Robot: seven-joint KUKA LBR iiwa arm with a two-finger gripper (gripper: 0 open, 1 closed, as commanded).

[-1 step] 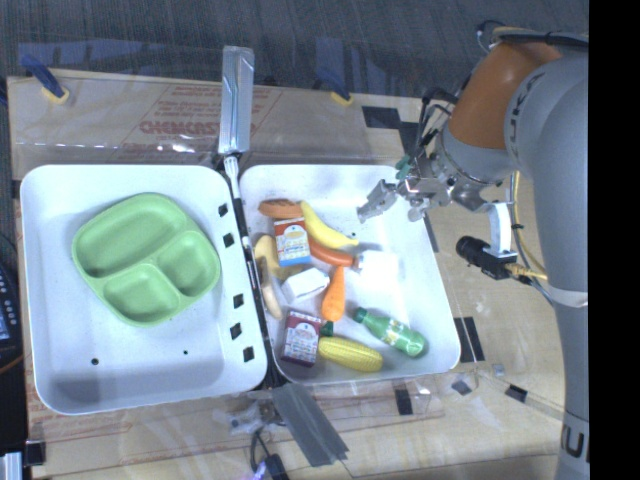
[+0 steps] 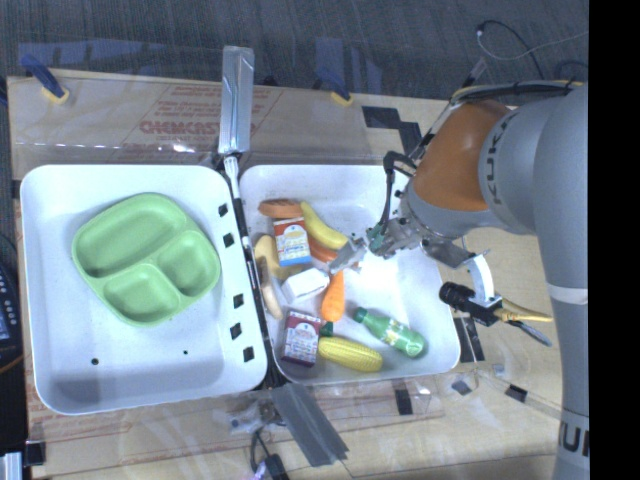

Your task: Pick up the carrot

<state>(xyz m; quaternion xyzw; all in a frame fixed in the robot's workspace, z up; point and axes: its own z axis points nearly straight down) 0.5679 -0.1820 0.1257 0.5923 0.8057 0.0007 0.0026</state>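
Note:
The carrot (image 2: pixel 333 297), short and orange, lies upright in the view near the middle of the right bin (image 2: pixel 425 293), between a white block (image 2: pixel 305 283) and a green bottle (image 2: pixel 392 333). My gripper (image 2: pixel 348 256) is low in that bin, just above and to the right of the carrot's upper end, close to it. I see nothing lifted. The grey arm with its orange band (image 2: pixel 455 168) comes in from the right over the bin's far right corner.
Around the carrot lie a yellow banana (image 2: pixel 322 228), a red-labelled can (image 2: pixel 291 243), a pale banana (image 2: pixel 266 271), a reddish box (image 2: pixel 302 336) and a corn cob (image 2: pixel 350 353). The left bin (image 2: pixel 50 348) holds a green divided plate (image 2: pixel 147 256).

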